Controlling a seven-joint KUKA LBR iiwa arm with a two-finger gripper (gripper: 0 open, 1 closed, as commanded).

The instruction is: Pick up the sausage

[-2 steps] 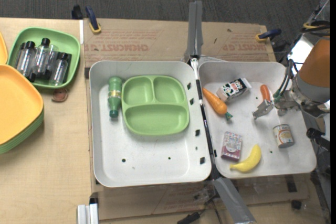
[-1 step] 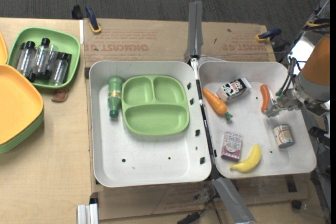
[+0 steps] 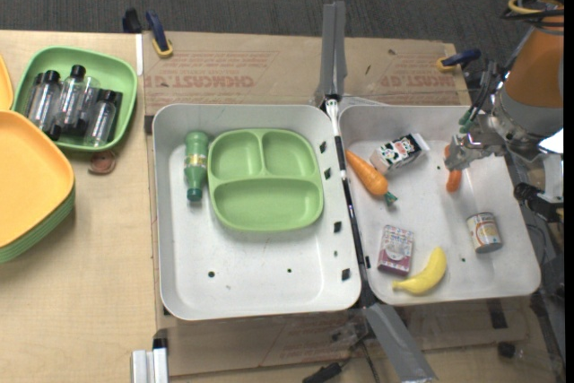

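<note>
Camera view: the gripper [image 3: 459,155] is seen low in the right bin [image 3: 511,282], directly over the small orange-red sausage [image 3: 454,180], apparently touching its upper end. Whether a grasp has been made cannot be told; lifting remains.

Arm [image 3: 538,67] comes in from right edge, orange band up top, grey wrist below it angled down-left. Gripper [image 3: 459,159] sits low at far right side of view, approx mid-height, pointing down. Cables loop above the band. Finger state: too small/blurred to read from this angle.
</note>
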